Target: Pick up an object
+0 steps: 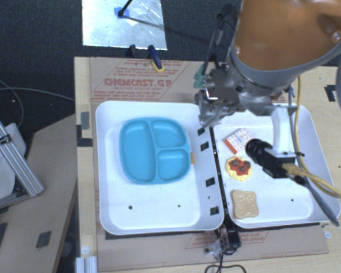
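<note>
Nothing's been grabbed yet — gripper (209, 114) state can't be told — the pizza toy (239, 168) likely gets approached next.

Blue divided plate (153, 150), white bins (111, 209), orange-banded grey arm (284, 21).

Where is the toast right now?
The toast lies in the right bin, near its front edge, just below the pizza.
</note>
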Robot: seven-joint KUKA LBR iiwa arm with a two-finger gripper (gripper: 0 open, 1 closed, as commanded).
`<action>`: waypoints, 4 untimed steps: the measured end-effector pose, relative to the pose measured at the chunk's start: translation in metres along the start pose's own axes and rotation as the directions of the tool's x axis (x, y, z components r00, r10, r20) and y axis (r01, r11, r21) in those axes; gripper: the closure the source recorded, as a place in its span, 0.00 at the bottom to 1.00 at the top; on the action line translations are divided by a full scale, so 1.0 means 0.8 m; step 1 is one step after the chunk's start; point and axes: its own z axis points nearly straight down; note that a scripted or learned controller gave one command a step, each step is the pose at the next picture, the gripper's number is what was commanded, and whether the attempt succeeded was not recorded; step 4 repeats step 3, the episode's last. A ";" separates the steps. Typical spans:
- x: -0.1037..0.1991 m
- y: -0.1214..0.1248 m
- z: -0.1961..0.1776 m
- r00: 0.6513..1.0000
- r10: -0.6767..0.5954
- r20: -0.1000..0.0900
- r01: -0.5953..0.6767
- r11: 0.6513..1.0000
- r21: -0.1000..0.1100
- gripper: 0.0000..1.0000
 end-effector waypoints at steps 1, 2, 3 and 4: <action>0.000 0.001 -0.014 1.000 -0.004 -0.001 0.004 1.000 -0.004 1.00; -0.080 -0.004 0.086 1.000 0.015 0.004 -0.015 1.000 0.011 1.00; -0.127 -0.002 -0.024 1.000 0.015 0.002 -0.015 1.000 -0.004 1.00; -0.127 -0.002 -0.024 1.000 0.015 0.002 -0.015 1.000 -0.004 1.00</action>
